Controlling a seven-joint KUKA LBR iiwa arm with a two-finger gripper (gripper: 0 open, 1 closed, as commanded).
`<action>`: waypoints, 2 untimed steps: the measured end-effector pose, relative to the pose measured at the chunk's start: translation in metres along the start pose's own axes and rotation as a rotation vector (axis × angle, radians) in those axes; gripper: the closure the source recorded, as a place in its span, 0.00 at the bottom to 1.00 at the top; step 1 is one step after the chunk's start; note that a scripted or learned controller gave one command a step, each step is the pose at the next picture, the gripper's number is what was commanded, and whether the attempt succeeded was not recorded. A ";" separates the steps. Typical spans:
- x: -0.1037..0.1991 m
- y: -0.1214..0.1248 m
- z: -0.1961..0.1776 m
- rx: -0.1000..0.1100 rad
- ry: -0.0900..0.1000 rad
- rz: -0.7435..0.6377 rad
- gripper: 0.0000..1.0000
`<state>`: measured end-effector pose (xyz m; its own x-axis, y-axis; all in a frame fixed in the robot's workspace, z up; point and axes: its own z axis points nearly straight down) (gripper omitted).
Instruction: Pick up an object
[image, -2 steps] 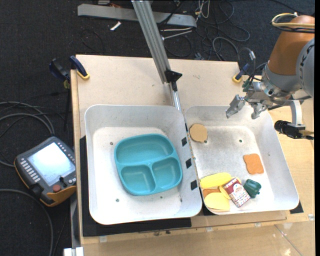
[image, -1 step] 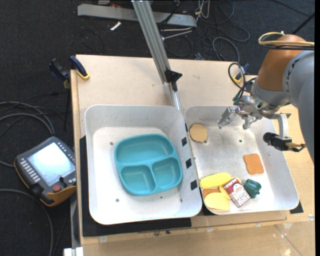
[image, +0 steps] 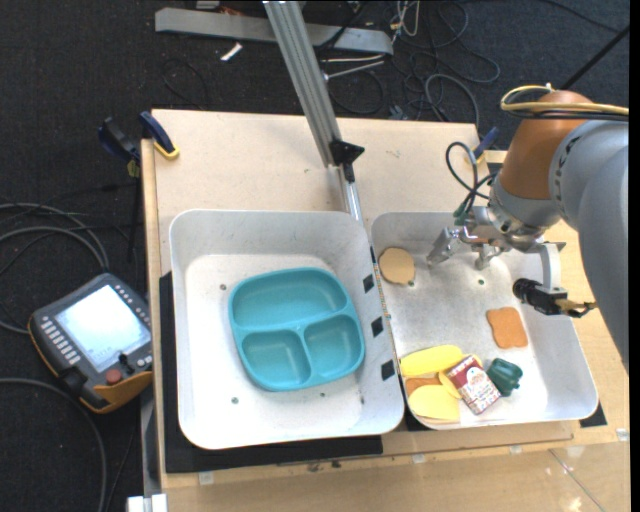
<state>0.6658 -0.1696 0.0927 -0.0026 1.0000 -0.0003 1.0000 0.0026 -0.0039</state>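
Fingers (image: 462, 247) spread open, holding nothing; tan cookie (image: 396, 266) just left, apart.

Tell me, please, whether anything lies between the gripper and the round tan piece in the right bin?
Nothing visible does. The gripper hangs above bare bin floor just right of the round tan piece, with the other items nearer the front edge.

You are looking at two shallow white bins (image: 200, 330), and one teal three-compartment plastic tray (image: 296, 326) is lying in the left one. The right bin is holding two tan flat pieces (image: 397, 266), two yellow pieces (image: 431, 361), one small red-and-white box (image: 471, 385) and one dark green object (image: 504, 375).
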 end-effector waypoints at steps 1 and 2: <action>0.000 0.002 -0.014 -0.007 -0.002 -0.001 1.00; -0.008 0.004 -0.062 -0.011 -0.002 0.002 1.00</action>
<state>0.6696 -0.1776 0.1547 -0.0001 1.0000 -0.0022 1.0000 0.0001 0.0068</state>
